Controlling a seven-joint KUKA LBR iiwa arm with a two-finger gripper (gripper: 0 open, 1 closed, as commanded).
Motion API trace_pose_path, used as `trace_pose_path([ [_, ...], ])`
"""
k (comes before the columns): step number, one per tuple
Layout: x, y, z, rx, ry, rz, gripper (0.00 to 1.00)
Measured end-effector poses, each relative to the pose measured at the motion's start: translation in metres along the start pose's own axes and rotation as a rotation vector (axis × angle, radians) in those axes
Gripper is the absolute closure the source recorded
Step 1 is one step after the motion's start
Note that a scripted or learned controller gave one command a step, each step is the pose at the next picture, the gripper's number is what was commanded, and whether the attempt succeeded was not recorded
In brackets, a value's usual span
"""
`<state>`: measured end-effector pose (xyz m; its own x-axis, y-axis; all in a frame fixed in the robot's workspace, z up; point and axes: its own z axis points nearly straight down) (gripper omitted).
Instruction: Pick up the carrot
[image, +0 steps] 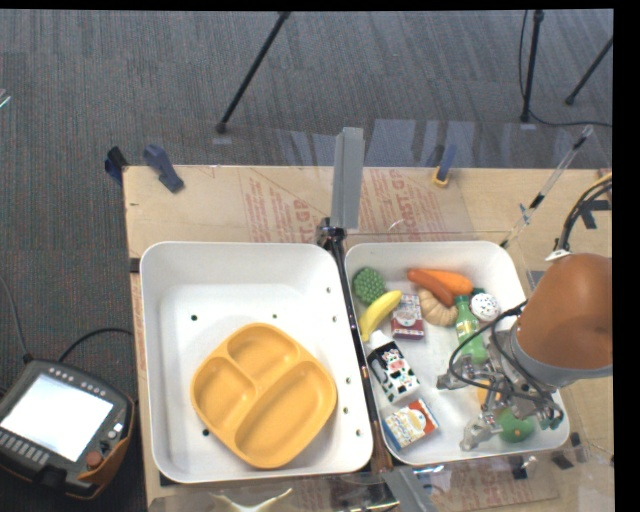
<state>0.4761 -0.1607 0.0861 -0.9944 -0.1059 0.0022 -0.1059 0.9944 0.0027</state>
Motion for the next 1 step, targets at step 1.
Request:
trace_pose_path([
  [1,0.0000,0.0000,0.0000,0.000,0.000,0.000,0.00],
])
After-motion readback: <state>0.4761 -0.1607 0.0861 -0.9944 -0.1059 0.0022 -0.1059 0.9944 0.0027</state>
